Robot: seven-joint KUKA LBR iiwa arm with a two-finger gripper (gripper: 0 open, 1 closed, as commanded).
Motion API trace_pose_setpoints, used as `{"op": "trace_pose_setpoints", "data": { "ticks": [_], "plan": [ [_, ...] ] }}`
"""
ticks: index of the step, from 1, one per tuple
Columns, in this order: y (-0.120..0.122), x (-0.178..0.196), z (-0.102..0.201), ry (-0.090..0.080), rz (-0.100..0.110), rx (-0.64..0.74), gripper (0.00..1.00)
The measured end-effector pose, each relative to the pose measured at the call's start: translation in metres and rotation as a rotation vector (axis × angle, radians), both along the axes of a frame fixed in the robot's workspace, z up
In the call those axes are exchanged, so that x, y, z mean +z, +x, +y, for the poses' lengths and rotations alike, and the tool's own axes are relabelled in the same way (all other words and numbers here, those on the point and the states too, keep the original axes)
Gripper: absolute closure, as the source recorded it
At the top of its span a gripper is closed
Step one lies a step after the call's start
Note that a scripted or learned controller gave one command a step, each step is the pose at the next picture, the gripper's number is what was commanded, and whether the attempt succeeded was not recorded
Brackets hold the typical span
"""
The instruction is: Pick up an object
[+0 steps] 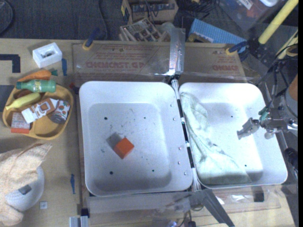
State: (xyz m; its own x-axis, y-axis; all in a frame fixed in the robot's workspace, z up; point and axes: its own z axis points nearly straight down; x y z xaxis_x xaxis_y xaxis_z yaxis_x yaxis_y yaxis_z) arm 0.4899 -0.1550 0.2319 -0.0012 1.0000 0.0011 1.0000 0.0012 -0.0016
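End effector: you'll find the end effector point(258, 128) over the right bin point(270, 174), near its right wall; its fingers stand apart with nothing between them.
Orange block: the orange block point(124, 147) lies on the floor of the left bin point(90, 126), a little left of centre and towards the near side, well apart from the end effector.
Cloth: a pale crumpled cloth point(201, 136) runs along the right bin's left side, from the far corner down to the near edge.
Worktop, left side: a yellow bowl point(47, 129) holds toy food and small packets, a green bottle point(37, 85) lying on top.
Small white box: a small white box point(47, 54) sits beyond the bowl.
Near-left corner: a beige cloth point(21, 167) is bunched there.
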Motion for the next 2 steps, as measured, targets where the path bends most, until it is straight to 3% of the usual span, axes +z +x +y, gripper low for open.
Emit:
{"op": "trace_pose_setpoints", "data": {
  "ticks": [1, 2],
  "plan": [
    [0.035, 0.026, 0.072, -0.002, -0.004, -0.133, 0.00],
    [0.033, 0.019, -0.030, -0.004, -0.004, -0.157, 0.00]
  ]
}}
